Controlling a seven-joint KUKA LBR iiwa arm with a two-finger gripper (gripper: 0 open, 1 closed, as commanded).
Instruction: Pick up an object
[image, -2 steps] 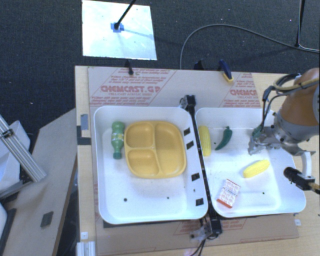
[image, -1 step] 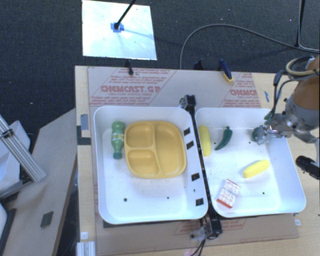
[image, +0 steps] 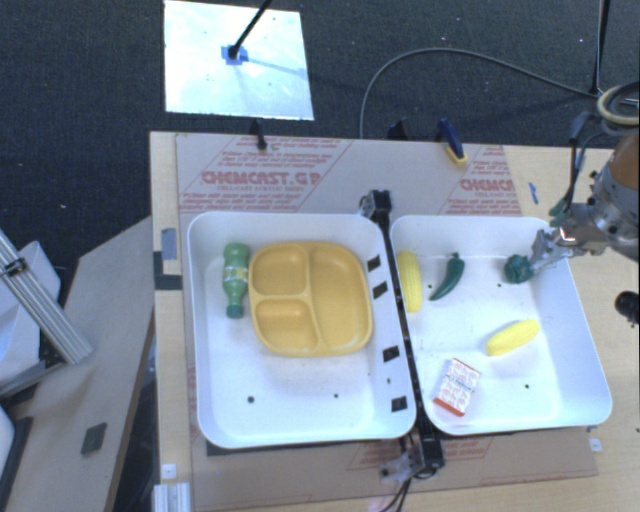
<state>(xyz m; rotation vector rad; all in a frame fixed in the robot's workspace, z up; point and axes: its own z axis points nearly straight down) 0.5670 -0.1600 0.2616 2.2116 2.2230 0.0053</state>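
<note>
My gripper (image: 541, 250) reaches in from the right over the far right corner of the right bin (image: 580, 400). A small dark green object (image: 517, 268) lies right at its tip, touching or nearly touching it. The same bin holds a green chili pepper (image: 449, 276), a corn cob (image: 408, 281) along the left wall, a yellow oblong fruit (image: 513, 337) and a small red and white box (image: 457, 386). In the left bin (image: 215, 410) a green bottle (image: 235, 280) lies beside a yellow divided plate (image: 308, 298).
The two bins meet at a black-clipped seam (image: 392, 320). They rest on a board with red lettering (image: 262, 178). A blue clamp (image: 452, 140) and cables sit at the board's far edge. An aluminium rail (image: 40, 310) stands at the left.
</note>
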